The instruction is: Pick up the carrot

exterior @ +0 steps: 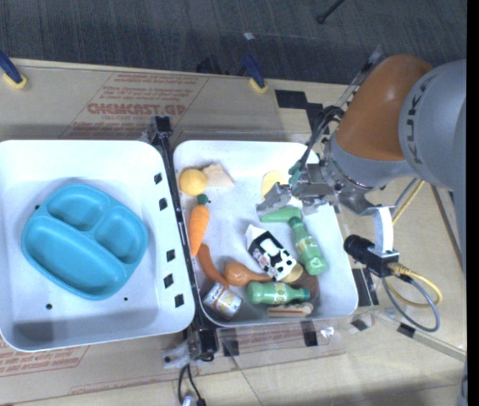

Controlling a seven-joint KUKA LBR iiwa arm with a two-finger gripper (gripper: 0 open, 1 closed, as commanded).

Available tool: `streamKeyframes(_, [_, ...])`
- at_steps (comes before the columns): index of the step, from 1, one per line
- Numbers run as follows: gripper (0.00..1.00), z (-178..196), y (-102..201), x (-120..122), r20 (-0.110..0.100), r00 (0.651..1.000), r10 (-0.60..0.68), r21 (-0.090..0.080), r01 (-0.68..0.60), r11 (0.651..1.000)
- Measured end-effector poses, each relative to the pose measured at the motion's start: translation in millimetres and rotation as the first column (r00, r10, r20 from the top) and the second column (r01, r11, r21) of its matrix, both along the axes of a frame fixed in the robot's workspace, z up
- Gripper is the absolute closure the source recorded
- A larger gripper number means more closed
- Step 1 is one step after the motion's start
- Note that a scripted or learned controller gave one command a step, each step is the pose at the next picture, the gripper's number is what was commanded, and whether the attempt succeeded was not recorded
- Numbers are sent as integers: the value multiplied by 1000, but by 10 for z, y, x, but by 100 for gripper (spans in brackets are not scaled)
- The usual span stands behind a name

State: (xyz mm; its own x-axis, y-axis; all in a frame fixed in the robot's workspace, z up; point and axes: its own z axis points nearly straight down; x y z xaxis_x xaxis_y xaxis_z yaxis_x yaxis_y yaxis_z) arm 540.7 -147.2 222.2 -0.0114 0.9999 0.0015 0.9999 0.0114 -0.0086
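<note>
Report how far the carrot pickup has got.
Done: the claw has reached into the right bin, above its upper right part near a green bottle. In hand: nothing of the task; the carrot lies flat by the bin's left wall, below a yellow lemon-like fruit, apart from the claw. Left: move across to the carrot, grasp it, lift.

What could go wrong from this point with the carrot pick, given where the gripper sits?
1. The gripper hovers over the right bin's far side, close to a green bottle, well away from the carrot; closing here would likely grab the wrong item.
2. The carrot lies against the bin's left wall, beside a yellow lemon-like toy and an orange-brown piece, so the fingers may lack room or nudge neighbours.
</note>
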Motion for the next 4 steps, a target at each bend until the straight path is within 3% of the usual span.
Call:
streamKeyframes(1, [0,-911,482,288,-7,983,-184,-1,184,983])
streamKeyframes(2, [0,-1276,527,394,4,973,-232,-9,232,973])
streamKeyframes(3, [0,-1304,504,508,3,860,-510,-4,510,860])
streamKeyframes(4, [0,-1305,492,718,1,590,-807,-5,807,590])
